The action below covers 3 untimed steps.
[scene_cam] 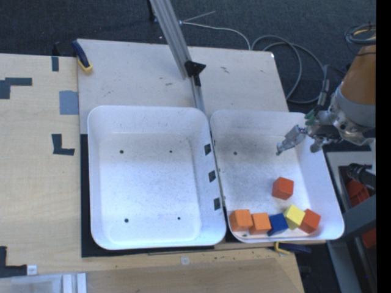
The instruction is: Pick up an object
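White plastic, both bins: left bin beside right bin, rims touching along the middle. No brand, label or legible writing anywhere; only blue-grey tape patches on the wooden bench at far left. Behind the bins, a pale board, crossed by a slanted aluminium rail ending in a black bracket. Blue-and-yellow clamp at the board's back-left corner. Thin cables looped on the dark floor beyond.

Gathered in the right bin's near corner: orange block, touching a second orange block, then a blue block, yellow block and a red-orange block, all in a row along the front wall. Set apart from the row, nearer the bin's middle: a lone red-orange cube.

Reached in from the right, above the right bin's far right side: gripper, grey wrist and orange band behind it. Fingers slightly spread, nothing between them. Lone cube lay nearer the camera than the fingertips, apart from them; the row further off still. Nothing stood between gripper and cube.
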Available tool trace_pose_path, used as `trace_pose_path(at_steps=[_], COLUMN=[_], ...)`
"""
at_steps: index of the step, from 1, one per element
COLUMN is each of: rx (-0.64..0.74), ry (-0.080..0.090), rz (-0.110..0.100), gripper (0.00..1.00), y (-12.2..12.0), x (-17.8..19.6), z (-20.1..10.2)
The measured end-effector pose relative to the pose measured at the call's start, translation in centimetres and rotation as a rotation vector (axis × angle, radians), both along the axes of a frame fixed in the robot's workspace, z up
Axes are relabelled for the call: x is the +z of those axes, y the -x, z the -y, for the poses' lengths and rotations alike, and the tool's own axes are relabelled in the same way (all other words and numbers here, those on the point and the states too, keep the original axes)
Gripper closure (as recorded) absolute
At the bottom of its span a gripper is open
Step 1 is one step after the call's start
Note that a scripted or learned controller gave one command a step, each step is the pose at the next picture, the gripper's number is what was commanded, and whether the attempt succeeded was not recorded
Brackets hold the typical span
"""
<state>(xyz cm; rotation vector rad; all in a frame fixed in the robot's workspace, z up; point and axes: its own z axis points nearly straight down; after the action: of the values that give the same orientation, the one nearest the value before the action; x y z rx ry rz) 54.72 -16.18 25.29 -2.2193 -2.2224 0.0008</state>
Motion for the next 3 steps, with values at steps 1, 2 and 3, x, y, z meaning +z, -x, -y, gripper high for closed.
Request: trace_pose_path(at_steps=[1, 2, 3], rx=[-0.004, 0.004, -0.001], ry=[-0.002, 0.000, -0.001], rz=[-0.010, 0.002, -0.003], gripper=[0.00, 0.00, 0.00], y=[6.3, 0.9, 4.4], x=[-15.6, -16.1, -16.1], z=[3.5, 1.4, -1.0])
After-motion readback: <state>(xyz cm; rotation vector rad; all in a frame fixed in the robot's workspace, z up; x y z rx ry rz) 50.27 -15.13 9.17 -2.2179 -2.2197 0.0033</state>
